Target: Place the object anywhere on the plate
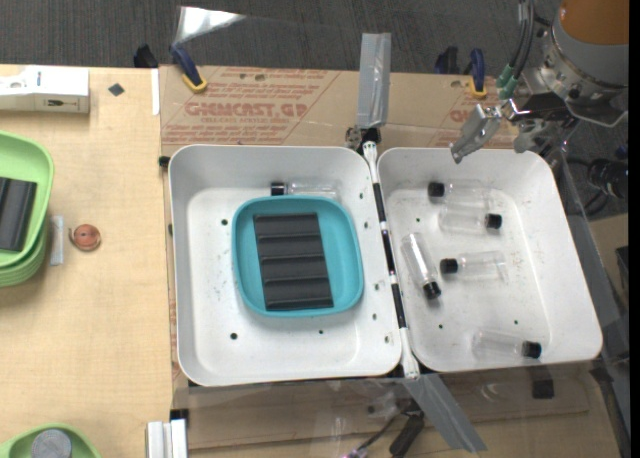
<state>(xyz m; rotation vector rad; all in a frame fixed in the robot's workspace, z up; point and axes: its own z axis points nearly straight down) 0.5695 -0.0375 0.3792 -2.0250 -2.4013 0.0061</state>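
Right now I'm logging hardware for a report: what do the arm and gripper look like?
The arm is grey with a broad orange band above the wrist. Black and green cables loop beside it down to a cluttered metal wrist assembly. The gripper is a slim, bare silver-grey metal piece, jutting out over the right bin.
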